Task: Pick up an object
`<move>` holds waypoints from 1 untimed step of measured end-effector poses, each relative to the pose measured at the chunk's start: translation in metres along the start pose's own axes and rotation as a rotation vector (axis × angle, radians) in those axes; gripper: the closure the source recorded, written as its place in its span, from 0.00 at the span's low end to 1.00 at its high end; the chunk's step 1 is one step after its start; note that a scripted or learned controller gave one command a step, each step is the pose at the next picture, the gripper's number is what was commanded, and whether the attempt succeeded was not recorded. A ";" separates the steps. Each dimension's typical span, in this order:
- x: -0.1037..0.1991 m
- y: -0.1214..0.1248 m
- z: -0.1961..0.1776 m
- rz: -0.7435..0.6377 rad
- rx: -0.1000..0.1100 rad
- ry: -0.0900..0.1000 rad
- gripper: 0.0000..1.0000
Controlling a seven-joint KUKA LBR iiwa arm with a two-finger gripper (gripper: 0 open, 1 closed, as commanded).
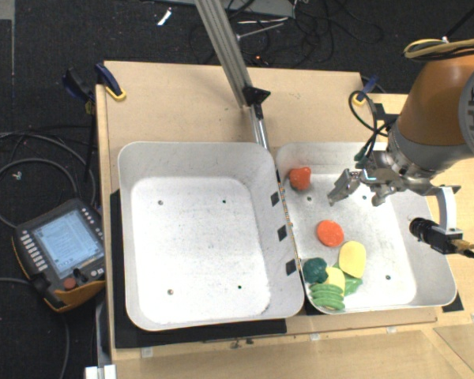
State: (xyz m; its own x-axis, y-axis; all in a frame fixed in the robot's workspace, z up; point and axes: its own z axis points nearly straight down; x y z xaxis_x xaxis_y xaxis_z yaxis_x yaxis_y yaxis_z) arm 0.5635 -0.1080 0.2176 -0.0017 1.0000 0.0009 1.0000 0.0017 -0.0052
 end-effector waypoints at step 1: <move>0.000 0.000 -0.002 0.002 -0.003 -0.001 0.00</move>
State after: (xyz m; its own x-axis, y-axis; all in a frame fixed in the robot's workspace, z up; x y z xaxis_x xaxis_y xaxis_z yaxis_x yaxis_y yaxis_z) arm 0.5639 -0.1082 0.2198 0.0004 1.0000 0.0003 1.0000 -0.0004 -0.0019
